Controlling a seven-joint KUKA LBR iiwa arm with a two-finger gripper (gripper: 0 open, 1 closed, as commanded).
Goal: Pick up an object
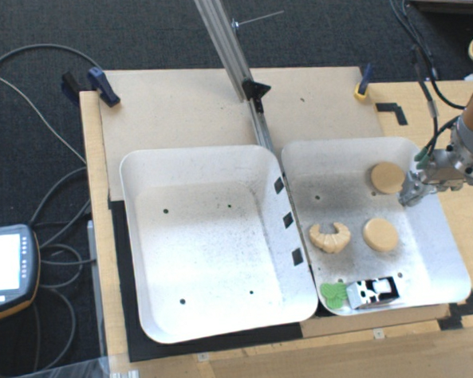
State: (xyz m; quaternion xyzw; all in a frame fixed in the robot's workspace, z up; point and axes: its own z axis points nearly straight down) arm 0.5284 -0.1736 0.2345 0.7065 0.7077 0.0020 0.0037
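Gripper: you see the gripper (pixel 418 183) at the right bin's (pixel 432 244) far right side, just beside the round tan disc (pixel 386 177)
Fingers: you cannot tell their state
Right bin holds: 2 tan discs, second disc (pixel 380 234) nearer, crescent pastry (pixel 330 237) left of it, green piece (pixel 333 294) and black-white box (pixel 375 291) at near rim
Left bin (pixel 143 230): beside it on the table (pixel 176 108)

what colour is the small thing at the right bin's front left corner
Green, seen in the camera view.

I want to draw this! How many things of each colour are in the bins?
Tan: 3, disc, disc and curved piece
Green: 1, green piece
Black and white: 1, block
Total: 5, all in the right bin
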